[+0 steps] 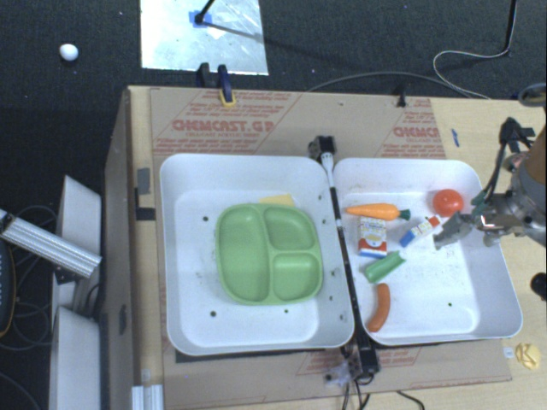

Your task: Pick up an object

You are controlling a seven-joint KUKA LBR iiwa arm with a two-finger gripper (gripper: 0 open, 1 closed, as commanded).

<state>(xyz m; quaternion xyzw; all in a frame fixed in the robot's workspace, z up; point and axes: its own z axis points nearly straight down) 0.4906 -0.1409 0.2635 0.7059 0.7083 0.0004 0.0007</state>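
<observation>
The gripper (451,232) of a grey robot arm (513,216) hangs over the right-hand white bin (496,310), reaching in from the bin's right rim; whether its fingers stand wide or narrow cannot be told from this high, slanted view, and nothing can be seen held between them. Just ahead of the fingertips lies a small blue-and-white tube (419,230), so close that contact cannot be ruled in or out. Above the fingers and slightly toward the bin's back wall sits a red tomato (447,202). Beyond the tube, farther from the fingers, are a red-and-white carton (373,236), an orange carrot (374,213) behind it, and a green pepper-like piece (384,266) lying at a slant in front of it. An orange-red sausage (379,307) rests nearer the front wall, well apart from the fingers. Across the divider, the left white bin (192,331) carries a green sectioned plate (267,254), with a yellow item (278,201) peeking from behind its far edge.
</observation>
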